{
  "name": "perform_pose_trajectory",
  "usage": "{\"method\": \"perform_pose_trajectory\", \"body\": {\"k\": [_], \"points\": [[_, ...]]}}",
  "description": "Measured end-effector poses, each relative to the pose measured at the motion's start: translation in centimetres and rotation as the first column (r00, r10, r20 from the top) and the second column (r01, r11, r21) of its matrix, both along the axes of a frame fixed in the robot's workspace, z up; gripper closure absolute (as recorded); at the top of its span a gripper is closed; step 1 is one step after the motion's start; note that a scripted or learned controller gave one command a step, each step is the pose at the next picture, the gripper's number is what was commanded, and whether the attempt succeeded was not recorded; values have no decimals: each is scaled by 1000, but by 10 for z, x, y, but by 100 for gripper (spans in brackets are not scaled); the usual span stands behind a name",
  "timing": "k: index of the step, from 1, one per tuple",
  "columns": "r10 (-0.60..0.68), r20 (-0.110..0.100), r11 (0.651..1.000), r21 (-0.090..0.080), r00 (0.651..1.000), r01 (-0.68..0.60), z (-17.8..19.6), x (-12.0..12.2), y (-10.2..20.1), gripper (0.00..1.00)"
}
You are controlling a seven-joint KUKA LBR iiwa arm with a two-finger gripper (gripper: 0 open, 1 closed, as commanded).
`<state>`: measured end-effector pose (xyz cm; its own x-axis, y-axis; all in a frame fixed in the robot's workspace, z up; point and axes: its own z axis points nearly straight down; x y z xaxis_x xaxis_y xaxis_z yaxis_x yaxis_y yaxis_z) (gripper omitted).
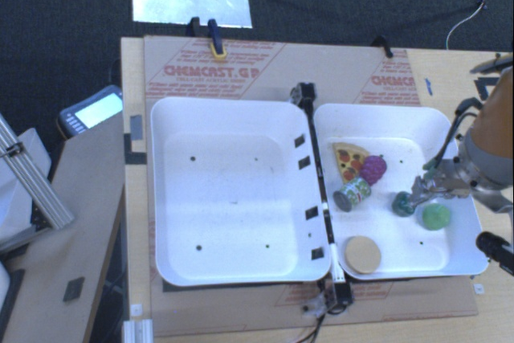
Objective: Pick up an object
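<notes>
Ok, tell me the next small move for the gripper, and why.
Probably a short drop straight down onto the teal ball. The gripper sits right at it in the right bin, and a green ball lies just beside, so any sideways drift could knock one away. Whether anything is gripped already is unclear, so go gently.

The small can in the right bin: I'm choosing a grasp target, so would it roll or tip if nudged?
The small can lies tilted on its side, so it would probably roll rather than tip. It looks small and likely light. The purple grapes and pizza slice sit close above it and might stop a roll that way.
</notes>
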<state>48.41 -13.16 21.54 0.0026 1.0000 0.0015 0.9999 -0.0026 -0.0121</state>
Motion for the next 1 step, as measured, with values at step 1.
{"method": "perform_pose_trajectory", "body": {"k": [1], "points": [[11,25,1000,-3,1000,-11,104,22,34,100]]}}
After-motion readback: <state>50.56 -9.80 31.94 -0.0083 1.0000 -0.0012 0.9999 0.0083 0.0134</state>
